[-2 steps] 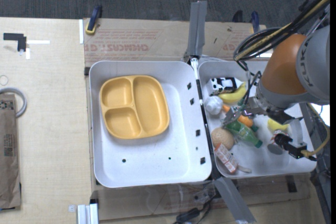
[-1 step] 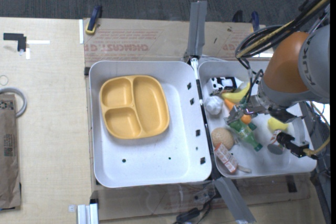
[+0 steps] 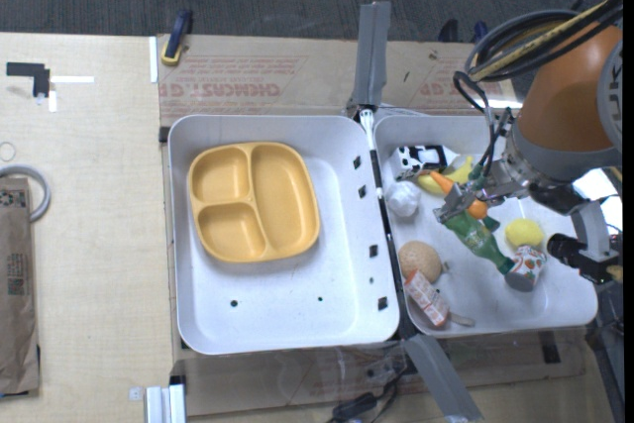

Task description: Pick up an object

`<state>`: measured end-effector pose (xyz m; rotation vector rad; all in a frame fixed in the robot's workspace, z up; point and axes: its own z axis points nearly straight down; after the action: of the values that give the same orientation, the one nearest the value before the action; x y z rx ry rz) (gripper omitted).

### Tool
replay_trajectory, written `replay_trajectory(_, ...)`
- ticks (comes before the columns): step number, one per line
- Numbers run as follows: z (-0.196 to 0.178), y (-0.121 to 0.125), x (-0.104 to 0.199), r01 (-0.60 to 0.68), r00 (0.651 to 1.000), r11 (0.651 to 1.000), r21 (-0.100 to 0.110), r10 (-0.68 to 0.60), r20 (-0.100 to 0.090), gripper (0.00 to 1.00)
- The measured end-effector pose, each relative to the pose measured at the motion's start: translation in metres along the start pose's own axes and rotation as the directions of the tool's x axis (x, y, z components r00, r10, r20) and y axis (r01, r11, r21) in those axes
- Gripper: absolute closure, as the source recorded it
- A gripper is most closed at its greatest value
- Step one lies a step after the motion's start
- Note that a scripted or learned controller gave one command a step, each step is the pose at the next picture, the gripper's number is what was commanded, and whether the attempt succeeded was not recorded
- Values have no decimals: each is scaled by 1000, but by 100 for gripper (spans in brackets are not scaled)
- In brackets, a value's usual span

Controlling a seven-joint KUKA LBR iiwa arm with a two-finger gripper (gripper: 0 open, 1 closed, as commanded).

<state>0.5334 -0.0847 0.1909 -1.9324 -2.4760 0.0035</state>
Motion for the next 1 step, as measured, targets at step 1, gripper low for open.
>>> replay_trajectory(1, -45, 42, 52, 15, 1000, 1000, -1, -15, 1, 100)
